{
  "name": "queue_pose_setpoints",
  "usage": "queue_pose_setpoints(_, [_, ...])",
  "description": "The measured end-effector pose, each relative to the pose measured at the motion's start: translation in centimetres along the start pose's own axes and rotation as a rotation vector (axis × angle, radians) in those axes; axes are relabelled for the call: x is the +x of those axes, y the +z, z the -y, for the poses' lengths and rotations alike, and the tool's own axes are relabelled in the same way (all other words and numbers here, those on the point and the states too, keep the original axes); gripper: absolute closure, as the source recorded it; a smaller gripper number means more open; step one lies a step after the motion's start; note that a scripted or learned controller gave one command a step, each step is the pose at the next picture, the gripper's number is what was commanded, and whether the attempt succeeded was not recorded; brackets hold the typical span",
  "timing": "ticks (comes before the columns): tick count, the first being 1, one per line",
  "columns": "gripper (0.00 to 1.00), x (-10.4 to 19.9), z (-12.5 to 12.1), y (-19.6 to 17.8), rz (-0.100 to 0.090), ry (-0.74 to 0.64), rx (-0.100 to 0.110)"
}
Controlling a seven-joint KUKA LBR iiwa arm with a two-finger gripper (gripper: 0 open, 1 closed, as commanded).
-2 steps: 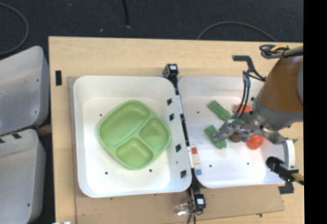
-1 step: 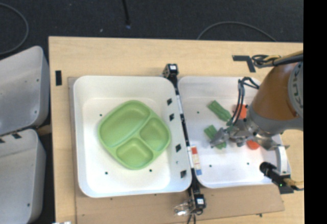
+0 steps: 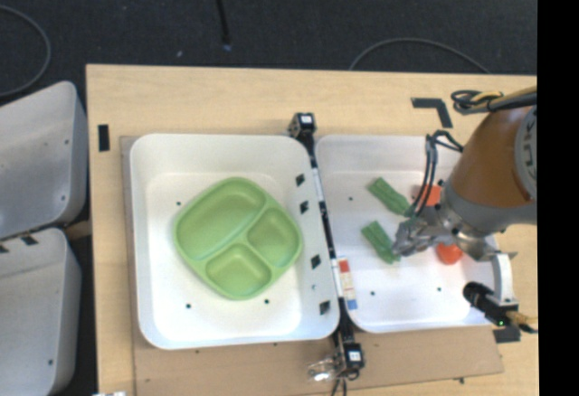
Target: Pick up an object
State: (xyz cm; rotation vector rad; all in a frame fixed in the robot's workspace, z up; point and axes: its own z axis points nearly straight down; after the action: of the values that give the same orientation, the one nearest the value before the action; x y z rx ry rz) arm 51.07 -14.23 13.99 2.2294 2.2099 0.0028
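Camera view: arm [image 3: 493,168] reaches in from the right over the right bin [image 3: 362,313]. Gripper [image 3: 409,239] is low in that bin, tip right beside the lower green strip [image 3: 379,240], looks like touching its right end. Jaws are too small and dark to read, so I cannot tell how far apart they are or whether anything sits between them. Second green strip [image 3: 390,196] lies flat just above, apart from the gripper. Orange piece [image 3: 449,251] sits on the bin floor just right of the gripper; another bit of orange [image 3: 432,195] shows by the wrist. Left bin [image 3: 145,313] holds a green divided plate [image 3: 237,238], lying flat, well apart from the arm. Both bins sit on the wooden tabletop [image 3: 226,96].
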Motion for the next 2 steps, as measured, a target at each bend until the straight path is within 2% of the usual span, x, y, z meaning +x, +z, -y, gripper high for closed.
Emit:
queue_pose_setpoints(1, [1.00, 0.2, 0.0, -4.3, 0.001, -0.011, -0.003])
queue_pose_setpoints(2, [1.00, 0.4, -0.2, -10.7, 0.002, -0.013, -0.005])
